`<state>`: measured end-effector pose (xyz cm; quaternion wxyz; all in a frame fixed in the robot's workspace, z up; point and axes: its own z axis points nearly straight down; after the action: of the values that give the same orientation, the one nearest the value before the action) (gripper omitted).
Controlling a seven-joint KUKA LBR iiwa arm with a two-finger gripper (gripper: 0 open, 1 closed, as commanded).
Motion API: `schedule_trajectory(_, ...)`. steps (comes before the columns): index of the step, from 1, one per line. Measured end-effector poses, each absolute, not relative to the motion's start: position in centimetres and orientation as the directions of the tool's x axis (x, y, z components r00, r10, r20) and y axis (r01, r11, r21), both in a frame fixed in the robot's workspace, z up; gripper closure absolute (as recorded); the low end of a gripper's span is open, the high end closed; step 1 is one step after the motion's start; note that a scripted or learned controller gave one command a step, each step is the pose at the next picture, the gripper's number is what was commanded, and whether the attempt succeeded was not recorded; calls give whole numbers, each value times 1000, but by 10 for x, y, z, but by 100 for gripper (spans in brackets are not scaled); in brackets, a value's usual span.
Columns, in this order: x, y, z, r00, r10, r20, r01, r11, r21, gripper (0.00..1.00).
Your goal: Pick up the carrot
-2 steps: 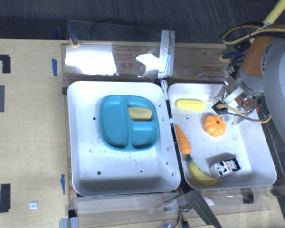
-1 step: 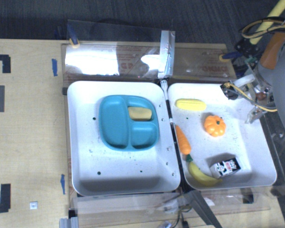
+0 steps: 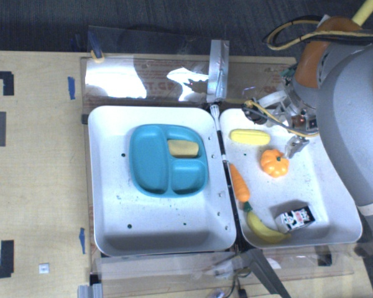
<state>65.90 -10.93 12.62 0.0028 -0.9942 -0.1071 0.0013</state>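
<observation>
The setting is a robotics laboratory test cell. A pale wooden bench (image 3: 37,185) carries two shallow white plastic bins (image 3: 105,216) side by side. Left of the bins, black tape corner marks (image 3: 5,82) and blue tape strips (image 3: 71,87) lie on the bench. Right of the bins, a grey industrial arm (image 3: 354,110) trails loose yellow cabling (image 3: 292,33).

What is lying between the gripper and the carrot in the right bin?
In the camera view, the small orange pumpkin sits between the gripper and the carrot, close under the gripper. From pumpkin to carrot, only bare floor of the right bin shows.
</observation>
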Motion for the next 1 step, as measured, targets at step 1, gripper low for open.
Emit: schedule_trajectory(1,648,-128,85,980,199,-2,199,-980,-1,0)
